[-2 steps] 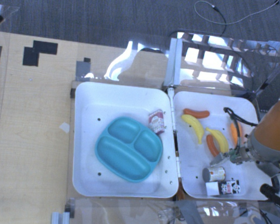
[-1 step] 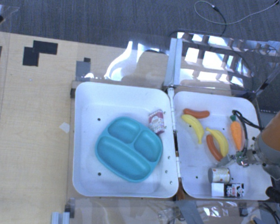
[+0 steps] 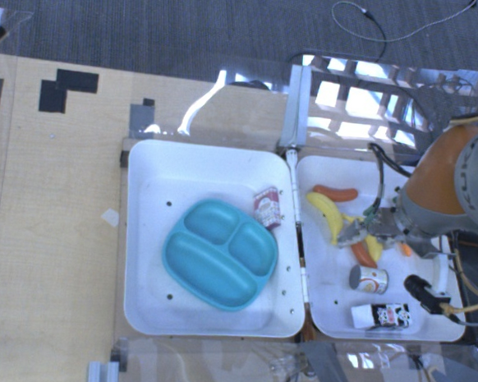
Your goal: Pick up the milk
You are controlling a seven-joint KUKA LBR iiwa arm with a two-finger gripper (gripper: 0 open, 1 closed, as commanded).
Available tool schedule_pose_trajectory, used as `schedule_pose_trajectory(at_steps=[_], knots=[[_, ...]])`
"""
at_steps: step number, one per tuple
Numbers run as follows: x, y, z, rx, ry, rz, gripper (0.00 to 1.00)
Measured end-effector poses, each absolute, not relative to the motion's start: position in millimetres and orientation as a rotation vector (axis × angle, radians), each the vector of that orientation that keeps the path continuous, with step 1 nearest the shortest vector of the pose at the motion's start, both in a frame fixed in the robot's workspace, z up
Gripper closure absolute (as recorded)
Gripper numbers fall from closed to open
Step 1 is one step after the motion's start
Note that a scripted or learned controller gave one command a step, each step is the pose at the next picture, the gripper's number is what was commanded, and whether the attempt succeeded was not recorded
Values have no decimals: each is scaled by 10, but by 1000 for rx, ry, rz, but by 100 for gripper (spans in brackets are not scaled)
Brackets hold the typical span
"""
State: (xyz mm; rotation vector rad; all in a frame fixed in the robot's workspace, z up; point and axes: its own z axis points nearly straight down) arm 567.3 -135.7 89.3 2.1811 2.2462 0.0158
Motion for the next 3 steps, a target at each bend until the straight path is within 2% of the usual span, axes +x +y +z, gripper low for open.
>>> schedule_pose_trajectory(at_steps=[1, 2, 3], knots=[[5185, -1444, 895, 2465, 1933, 18, 0], [5213, -1427, 1013, 2456, 1938, 25, 100], [5623, -1251, 896, 2570, 1792, 11, 100]])
